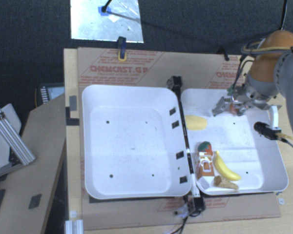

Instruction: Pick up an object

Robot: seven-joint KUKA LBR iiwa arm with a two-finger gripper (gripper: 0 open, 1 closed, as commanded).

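The right bin holds a pale yellow oval piece near its left wall. At its front left lie a red and green item, an orange and white packet, a yellow banana and a tan peanut-shaped piece. My gripper hangs over the back of the right bin, to the right of the pale yellow piece and clear of it. Nothing shows between its fingers.
The left bin sits beside the right one, with black clips along the shared edge. Both rest on a brown cardboard sheet. A silver plate lies at the back, and a metal rail stands at the far left.
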